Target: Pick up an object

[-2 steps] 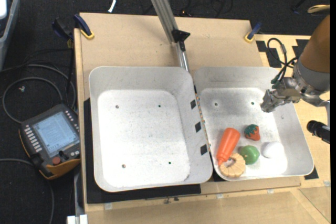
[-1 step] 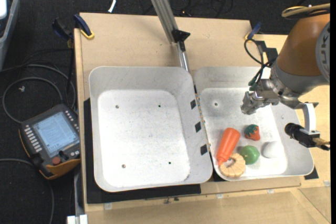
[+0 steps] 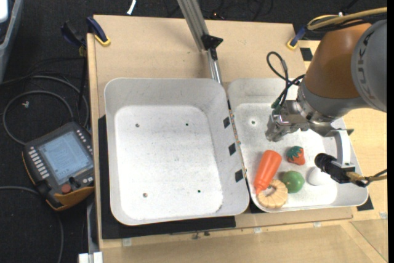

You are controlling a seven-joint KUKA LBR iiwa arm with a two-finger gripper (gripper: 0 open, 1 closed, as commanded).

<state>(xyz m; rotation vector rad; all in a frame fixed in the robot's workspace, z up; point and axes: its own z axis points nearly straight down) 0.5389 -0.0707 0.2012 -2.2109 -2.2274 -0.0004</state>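
Observation:
In the right bin, near its front, an orange carrot lies tilted. Beside it are a green round toy, a tan ridged piece, a small red fruit with a green top and a white object. My gripper hangs over the middle of this bin, just behind and above the carrot's top end. It is apart from all the objects.
The left bin lies beside the right one, their rims meeting in the middle. A metal pole slants in from the back towards the bins' junction. A teach pendant lies off the bench at the left.

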